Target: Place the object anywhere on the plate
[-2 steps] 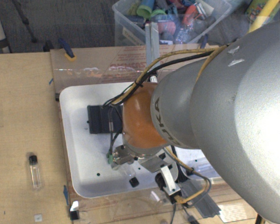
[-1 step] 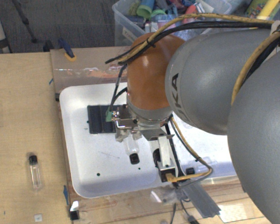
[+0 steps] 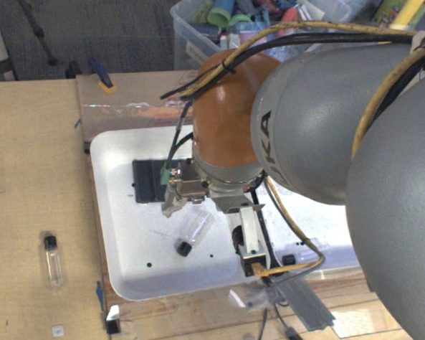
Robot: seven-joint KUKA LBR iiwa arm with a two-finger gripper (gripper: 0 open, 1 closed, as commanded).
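A single fixed camera is looking down at a slant on the pale wooden bench [image 3: 25, 163] from above. It is sitting close enough that the bulky grey arm with its orange band [image 3: 317, 116], reaching in from the right, is covering most of the shallow white plastic bin [image 3: 121, 207], whose left edge is lying open to view.

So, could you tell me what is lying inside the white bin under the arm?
In the white bin lie a clear vial with a black cap and a flat black object. The arm hides the right part.
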